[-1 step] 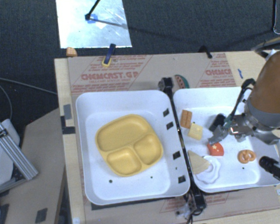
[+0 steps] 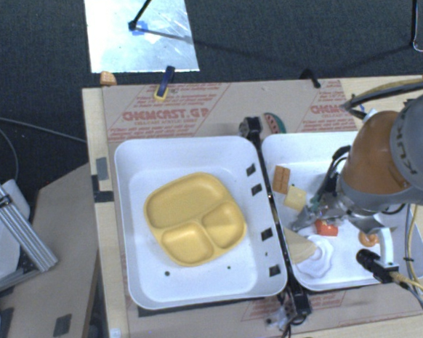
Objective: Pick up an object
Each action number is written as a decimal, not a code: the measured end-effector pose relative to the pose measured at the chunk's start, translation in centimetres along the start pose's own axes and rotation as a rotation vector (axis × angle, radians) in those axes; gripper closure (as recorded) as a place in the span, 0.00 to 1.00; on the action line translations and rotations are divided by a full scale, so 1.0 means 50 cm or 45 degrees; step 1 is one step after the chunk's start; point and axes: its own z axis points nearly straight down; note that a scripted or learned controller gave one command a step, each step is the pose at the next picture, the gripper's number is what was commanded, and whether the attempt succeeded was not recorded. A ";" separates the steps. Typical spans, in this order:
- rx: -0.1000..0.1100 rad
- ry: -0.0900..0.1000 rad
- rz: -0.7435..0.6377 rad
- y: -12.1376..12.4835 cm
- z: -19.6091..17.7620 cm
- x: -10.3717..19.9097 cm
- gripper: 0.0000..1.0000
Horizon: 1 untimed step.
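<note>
Your hand [image 2: 308, 219] hangs low over the right bin [image 2: 305, 148], at the end of the arm [image 2: 375, 163], which covers much of that bin's right half. You cannot tell from this angle whether the hand stands wide or narrow, and nothing shows held in it.

Take the red piece [image 2: 326, 228] as your mark. It lies on the bin floor just beside the hand, on its right in the view, and the two look touching or nearly so. It is small and partly covered, so you cannot read its long axis.

Just up and left of the red piece sits a pale yellow block [image 2: 295, 197]. It is squarish, with one corner turned toward the red piece. Further up and left of the red piece lies a brown block [image 2: 281, 177]. Its long axis runs nearly straight up and down the view, along the bin's left wall.

Below and left of the red piece a tan wedge [image 2: 298, 247] lies against a white lump [image 2: 317, 260]. That lump sits straight below the red piece, near it. To the red piece's right and a little lower, an orange ring [image 2: 368, 240] lies flat.

Well to the left of the red piece, in the left bin [image 2: 188, 153], a yellow tray [image 2: 193, 217] lies flat. Its long axis slants from upper left to lower right, with the two small wells at the lower end. Both bins rest on the desk [image 2: 192, 111].
</note>
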 end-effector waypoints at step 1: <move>0.001 0.003 0.000 0.000 -0.031 0.000 1.00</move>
